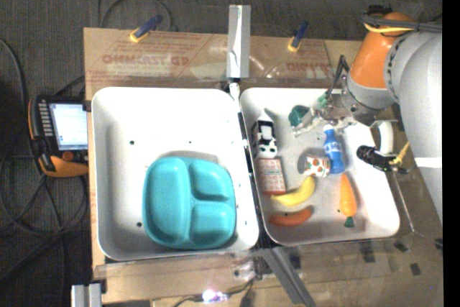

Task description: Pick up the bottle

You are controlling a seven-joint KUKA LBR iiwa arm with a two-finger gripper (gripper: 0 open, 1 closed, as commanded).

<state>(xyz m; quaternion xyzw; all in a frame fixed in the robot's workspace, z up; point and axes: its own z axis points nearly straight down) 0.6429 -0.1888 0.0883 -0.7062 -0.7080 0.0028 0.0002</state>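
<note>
The gripper (pixel 325 113) hovers over the right bin (pixel 381 223), just above the blue bottle (pixel 333 150), which lies near a carrot (pixel 348 199) and a banana (pixel 296 195); how wide the tool stands cannot be told. The approach seems under way; next comes lowering squarely onto the bottle.

Blue bottle (pixel 333 151), turquoise tray (pixel 190 203)

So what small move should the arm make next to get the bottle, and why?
Probably a short descent straight onto the blue bottle. The gripper sits just above the bottle's upper end in the right bin, and nothing shows between its fingers. The small red and white cup lies close on the bottle's left, so the approach should stay centred.
</note>
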